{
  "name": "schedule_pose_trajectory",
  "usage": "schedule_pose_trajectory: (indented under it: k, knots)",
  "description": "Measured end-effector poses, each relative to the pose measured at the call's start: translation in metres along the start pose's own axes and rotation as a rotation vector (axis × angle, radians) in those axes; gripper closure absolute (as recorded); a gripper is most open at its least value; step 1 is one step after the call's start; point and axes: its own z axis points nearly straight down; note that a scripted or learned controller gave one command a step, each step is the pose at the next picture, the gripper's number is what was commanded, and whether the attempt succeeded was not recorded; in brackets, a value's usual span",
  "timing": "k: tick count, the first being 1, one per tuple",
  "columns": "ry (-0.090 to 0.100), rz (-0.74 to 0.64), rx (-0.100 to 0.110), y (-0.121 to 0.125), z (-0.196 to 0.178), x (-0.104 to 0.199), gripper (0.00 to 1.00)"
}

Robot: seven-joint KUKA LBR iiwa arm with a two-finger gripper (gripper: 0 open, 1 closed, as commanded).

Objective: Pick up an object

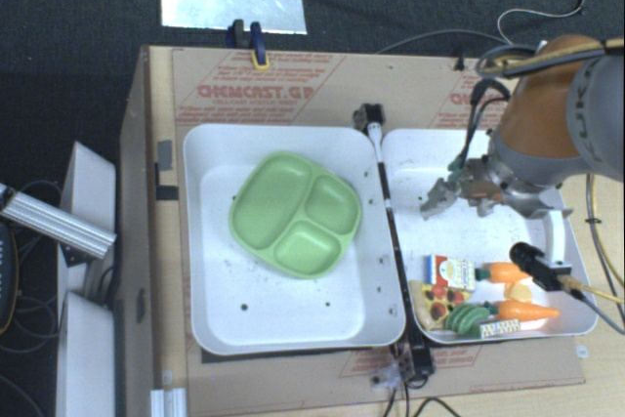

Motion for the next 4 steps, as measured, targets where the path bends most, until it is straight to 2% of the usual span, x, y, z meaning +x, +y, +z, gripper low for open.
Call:
schedule_pose_trajectory:
  k: [1, 2, 3, 4]
  knots:
    - [-0.001, 0.002, 0.001, -0.048, 0.1, -0.028, 0.0]
    - [0.0, 0.001, -0.002, -0.047, 0.09, -0.027, 1.0]
    - [0.001, -0.002, -0.003, 0.009, -0.001, 0.023, 1.0]
    - [-0.003, 0.001, -0.004, 0.012, -0.111, -0.053, 1.0]
